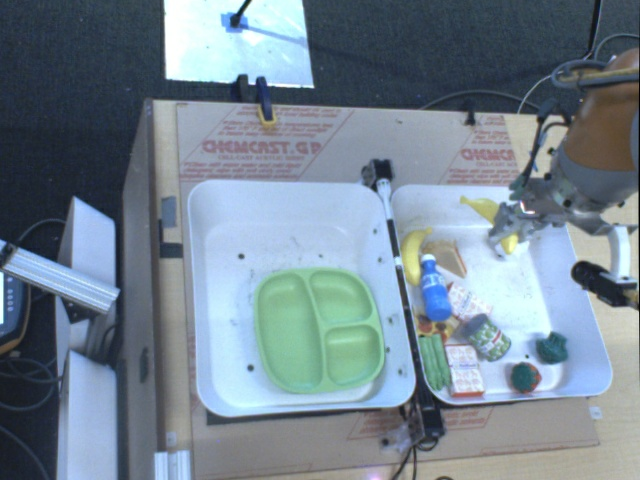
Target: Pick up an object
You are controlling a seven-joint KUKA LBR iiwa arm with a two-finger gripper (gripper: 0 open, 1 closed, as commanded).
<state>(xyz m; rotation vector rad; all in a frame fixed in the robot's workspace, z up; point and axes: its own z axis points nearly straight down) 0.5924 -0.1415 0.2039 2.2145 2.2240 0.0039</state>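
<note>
My gripper [510, 230] hangs low over the back of the right bin [580, 313], reaching in from the right. A yellow curved piece [480, 207] lies just left of it, and a bit of yellow [510, 245] shows right beneath the gripper's tip. I cannot tell whether that yellow bit is held. Along the bin's left side lie a banana [411, 253], a blue bottle [434, 290] and a tan wedge [453, 259]. Nearer the front are a can [489, 338], a green strip [432, 360], a small red and white box [463, 369], a red and green fruit [524, 376] and a dark green lump [552, 347].
The left bin [230, 228] holds a green divided plate [320, 328]. A black divider clip [379, 173] sits at the back where the two bins meet. Cables and the arm's body [600, 138] crowd the right edge. A bare patch of the right bin's floor [520, 288] lies in front of the gripper.
</note>
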